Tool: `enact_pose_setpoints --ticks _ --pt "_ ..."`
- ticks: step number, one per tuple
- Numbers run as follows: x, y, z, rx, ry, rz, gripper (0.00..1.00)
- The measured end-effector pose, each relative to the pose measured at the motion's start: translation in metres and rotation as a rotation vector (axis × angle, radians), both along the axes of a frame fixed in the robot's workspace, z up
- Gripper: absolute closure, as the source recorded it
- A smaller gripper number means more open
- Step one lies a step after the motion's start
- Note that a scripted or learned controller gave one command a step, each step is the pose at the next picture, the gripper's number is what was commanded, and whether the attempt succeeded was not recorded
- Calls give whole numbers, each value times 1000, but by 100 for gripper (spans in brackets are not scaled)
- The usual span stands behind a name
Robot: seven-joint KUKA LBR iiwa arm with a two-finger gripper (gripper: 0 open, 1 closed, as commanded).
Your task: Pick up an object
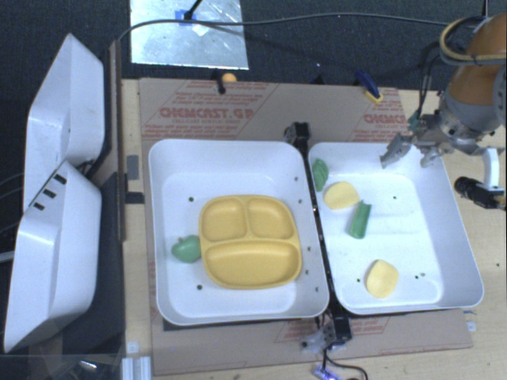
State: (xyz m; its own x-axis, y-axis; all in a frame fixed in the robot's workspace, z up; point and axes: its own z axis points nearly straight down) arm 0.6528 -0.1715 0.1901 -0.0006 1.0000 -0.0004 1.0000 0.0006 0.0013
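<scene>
Left bin (pixel 162 212): you've got a yellow divided plate (pixel 250 239) in the middle, with a green piece (pixel 186 248) touching its left edge.

Right bin (pixel 451 236): a small green piece (pixel 319 173) sits against the left wall, a pale yellow piece (pixel 341 195) just beside it, a green stick (pixel 360 219) right below that, and another yellow piece (pixel 382 278) near the front, apart from the rest.

Gripper (pixel 409 152) hangs over the right bin's back right corner, jaws spread apart, nothing between them. All the pieces lie well to its left.
</scene>
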Motion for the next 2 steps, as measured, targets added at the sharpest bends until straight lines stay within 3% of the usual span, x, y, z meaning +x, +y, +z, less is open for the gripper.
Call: enact_pose_setpoints --ticks 1,2 --pt "14 1 4 0 -1 1 0" --pt "-10 13 45 0 -4 0 0"
